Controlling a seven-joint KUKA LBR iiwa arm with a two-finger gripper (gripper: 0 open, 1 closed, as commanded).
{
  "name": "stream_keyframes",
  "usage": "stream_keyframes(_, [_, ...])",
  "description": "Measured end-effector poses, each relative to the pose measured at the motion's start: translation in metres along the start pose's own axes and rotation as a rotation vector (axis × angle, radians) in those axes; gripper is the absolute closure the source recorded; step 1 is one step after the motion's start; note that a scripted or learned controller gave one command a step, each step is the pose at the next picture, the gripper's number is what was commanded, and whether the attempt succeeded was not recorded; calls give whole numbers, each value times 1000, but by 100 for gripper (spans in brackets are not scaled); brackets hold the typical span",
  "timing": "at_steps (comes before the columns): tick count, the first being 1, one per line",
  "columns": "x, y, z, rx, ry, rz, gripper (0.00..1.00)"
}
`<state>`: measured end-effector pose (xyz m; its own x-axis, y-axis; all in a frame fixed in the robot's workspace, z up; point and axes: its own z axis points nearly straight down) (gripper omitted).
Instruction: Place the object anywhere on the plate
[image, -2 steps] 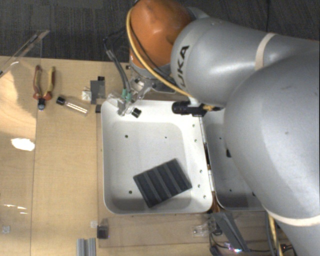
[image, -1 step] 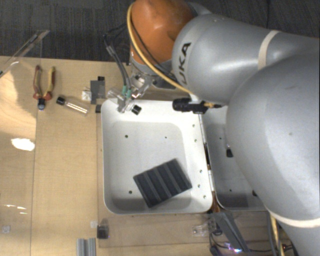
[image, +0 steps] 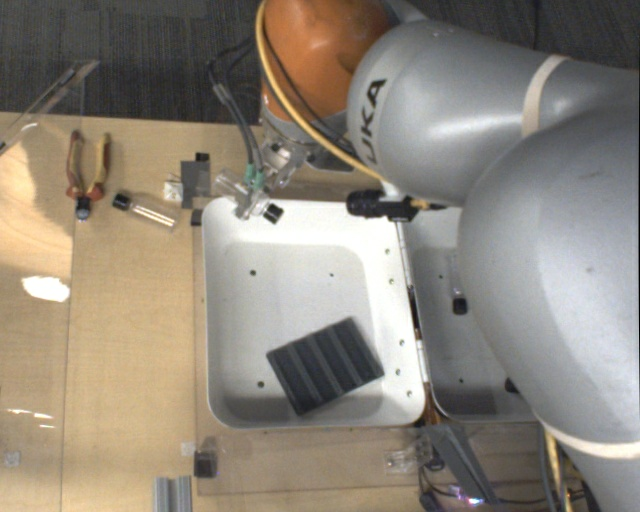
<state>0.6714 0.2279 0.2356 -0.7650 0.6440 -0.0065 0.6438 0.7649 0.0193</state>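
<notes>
Two shallow white plastic bins sit side by side on a pale wooden bench (image: 120, 330), and the big grey arm (image: 520, 200) with its orange band (image: 320, 40) swings in from the right, covering most of the right-hand bin (image: 450, 370). The left-hand bin (image: 225, 330) is in plain sight, a rounded tray with small dark holes dotted over its floor. Lying flat in its near half is a dark grey ribbed rectangular slab (image: 325, 366), turned at a slant, with one short end close to the front wall; whether it is the plate or the object I cannot tell. The gripper (image: 258, 190) hangs over the far left corner of that bin, just at the rim, well apart from the slab. It is small and cluttered with clear and greenish parts, and I cannot tell how it is set or whether anything is in it. Yellow and black cables (image: 240, 110) loop down from the wrist toward it. Farther left on the bench lie red-handled pliers (image: 87, 168), a small clear tube with a black cap (image: 145, 208), and a small grey-and-black block (image: 195, 178) near the bin's corner. A bright patch of glare (image: 45, 289) marks the wood at the left, and a dark grey carpeted floor (image: 120, 50) runs behind the bench.
</notes>
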Motion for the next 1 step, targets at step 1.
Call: stream_keyframes(1, [0, 2, -12, -7, -2, 0, 100])
